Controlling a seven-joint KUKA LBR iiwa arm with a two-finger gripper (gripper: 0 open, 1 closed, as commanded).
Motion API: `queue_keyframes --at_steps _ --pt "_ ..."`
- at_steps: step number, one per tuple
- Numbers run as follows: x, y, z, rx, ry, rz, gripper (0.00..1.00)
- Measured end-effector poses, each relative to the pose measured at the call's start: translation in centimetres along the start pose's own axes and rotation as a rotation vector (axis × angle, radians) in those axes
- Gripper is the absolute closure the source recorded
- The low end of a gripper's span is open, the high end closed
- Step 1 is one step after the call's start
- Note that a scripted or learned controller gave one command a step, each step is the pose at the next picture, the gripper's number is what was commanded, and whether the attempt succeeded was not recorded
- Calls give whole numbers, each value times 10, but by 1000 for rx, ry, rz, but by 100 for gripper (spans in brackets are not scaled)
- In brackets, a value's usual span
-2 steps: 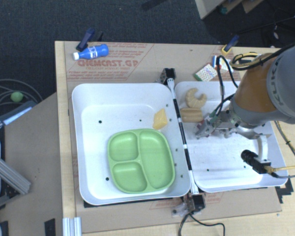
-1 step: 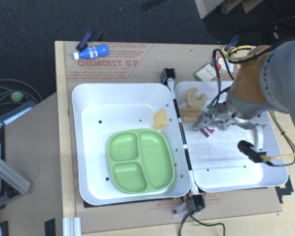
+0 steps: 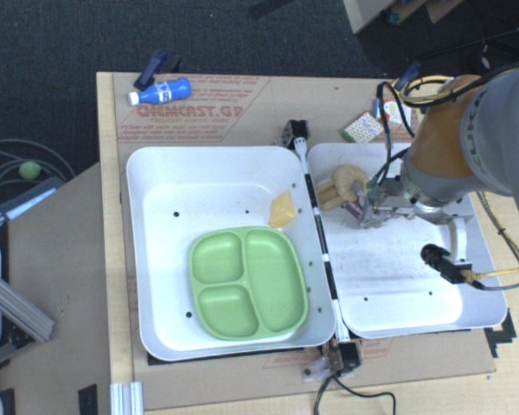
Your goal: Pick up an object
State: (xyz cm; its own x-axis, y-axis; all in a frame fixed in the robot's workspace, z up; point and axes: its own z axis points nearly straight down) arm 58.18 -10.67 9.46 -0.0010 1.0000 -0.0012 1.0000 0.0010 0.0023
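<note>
Far left, off the table, a small green ball [image 3: 28, 169] sits among grey cable loops on dark carpet.

The table [image 3: 208, 132] is a pale flat board with red print along its back part. The big line reads roughly "GEMCAST.GR"; the smaller lines are too fine to read. A blue-and-white bottle [image 3: 160, 92] lies on its side on that print, white end pointing left, label unreadable.

The left bin [image 3: 156, 197] is shallow white plastic with rounded corners. In its front half is a light green plate [image 3: 246, 282]: smooth plastic, rounded rectangle, three compartments. Just behind the plate's back right corner, by the bin's right wall, lies a small pale yellow wedge [image 3: 282, 208].

A black clip [image 3: 296, 131] sits at the back end of the seam where the two bins meet.

The right bin [image 3: 389, 292] is the same white plastic. The task's thing, a tan object [image 3: 343, 184], sits in the bin's back left part near the dividing wall. It is rounded, matte and beige, browner at its lower left, with no writing.

The gripper [image 3: 369, 213] is low in the bin just right of the tan object. Contact cannot be told, nor whether it is open or closed.

A small patterned packet [image 3: 362, 128] lies on the table behind the right bin, print illegible. The arm [image 3: 493, 128], grey with an orange band, reaches in from the right.
</note>
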Motion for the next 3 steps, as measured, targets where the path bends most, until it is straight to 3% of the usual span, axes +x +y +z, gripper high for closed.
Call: queue_keyframes --at_steps 1,2,3 --pt "0 0 0 0 0 0 0" --pt "8 76 11 11 2 -1 0" --pt "7 76 0 11 -1 -1 100"
